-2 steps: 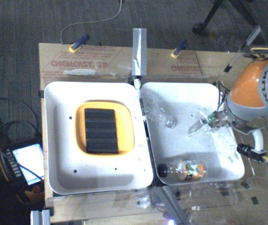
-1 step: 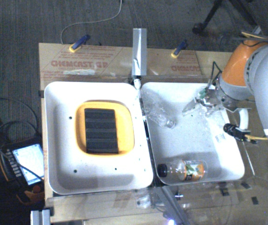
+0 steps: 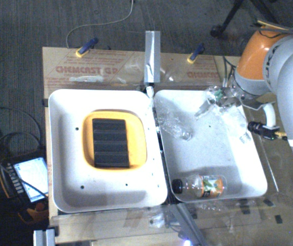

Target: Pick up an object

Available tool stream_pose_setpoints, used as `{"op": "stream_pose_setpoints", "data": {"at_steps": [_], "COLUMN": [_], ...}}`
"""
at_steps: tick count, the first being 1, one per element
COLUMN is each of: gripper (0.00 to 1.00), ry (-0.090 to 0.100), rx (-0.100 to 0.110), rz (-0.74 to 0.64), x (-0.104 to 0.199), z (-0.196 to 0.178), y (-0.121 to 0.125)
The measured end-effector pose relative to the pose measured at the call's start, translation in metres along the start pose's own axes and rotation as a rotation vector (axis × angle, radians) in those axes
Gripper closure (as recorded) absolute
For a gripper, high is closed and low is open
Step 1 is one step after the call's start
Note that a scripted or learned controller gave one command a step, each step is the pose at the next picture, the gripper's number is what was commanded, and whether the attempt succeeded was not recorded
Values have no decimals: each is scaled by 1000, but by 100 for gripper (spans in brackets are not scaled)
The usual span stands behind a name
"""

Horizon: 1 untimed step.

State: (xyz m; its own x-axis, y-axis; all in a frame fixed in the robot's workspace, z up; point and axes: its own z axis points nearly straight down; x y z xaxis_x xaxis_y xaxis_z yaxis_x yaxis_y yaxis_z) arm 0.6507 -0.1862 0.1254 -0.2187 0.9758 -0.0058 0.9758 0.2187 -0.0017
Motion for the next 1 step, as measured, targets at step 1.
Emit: {"op": "stream_pose_setpoints", "data": {"at_steps": [1], "gripper": [0], "ry": [4], "rx": [-3], "rz": [-46], "x": [76], "z": [-126], "y": [-26]}}
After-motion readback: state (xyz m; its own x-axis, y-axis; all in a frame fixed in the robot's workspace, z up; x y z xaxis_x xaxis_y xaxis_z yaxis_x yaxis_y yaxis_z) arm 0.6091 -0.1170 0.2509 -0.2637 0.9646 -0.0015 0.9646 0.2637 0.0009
